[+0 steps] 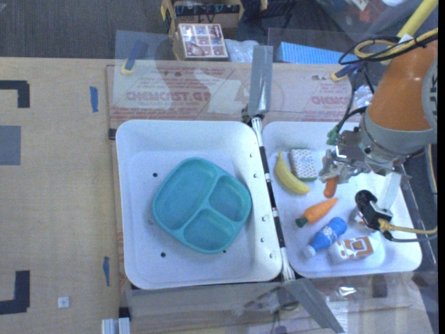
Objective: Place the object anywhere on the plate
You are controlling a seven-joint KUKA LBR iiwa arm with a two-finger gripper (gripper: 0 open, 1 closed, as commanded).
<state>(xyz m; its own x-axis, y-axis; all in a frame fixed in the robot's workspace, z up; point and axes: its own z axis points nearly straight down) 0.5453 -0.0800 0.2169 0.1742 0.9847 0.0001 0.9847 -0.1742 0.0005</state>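
Gripper low over right bin; small orange-red piece at its tips, jaw state not discernible, cannot tell whether gripped. Carrot just below jaws, blue bottle and white carton further below. Sponge and banana just left of jaws. Teal plate well left, in left bin

the arm runs off the right edge; its claw partly covers a small orange thing

Plate in left bin; banana right bin.
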